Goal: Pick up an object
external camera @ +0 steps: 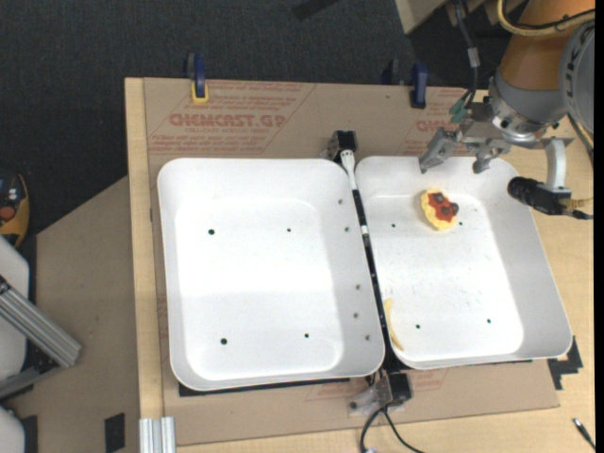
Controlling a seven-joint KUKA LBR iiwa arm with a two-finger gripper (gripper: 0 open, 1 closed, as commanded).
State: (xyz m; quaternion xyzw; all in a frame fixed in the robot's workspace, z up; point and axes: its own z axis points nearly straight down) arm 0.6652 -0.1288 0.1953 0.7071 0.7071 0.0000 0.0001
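Note:
A small yellow piece with red on top [440, 209] lies in the far part of the right bin [491, 281]. A thin pale yellow piece [390, 324] rests against that bin's left wall near the front. My gripper [458, 159] hangs above the bin's far edge, just beyond the yellow and red piece. Its two fingers are spread apart and hold nothing.
The left bin [260, 272] sits beside the right one, with a dark divider strip [361, 243] between them. Blue clamps [197, 75] hold the brown board at its far edge. The arm reaches in from the upper right.

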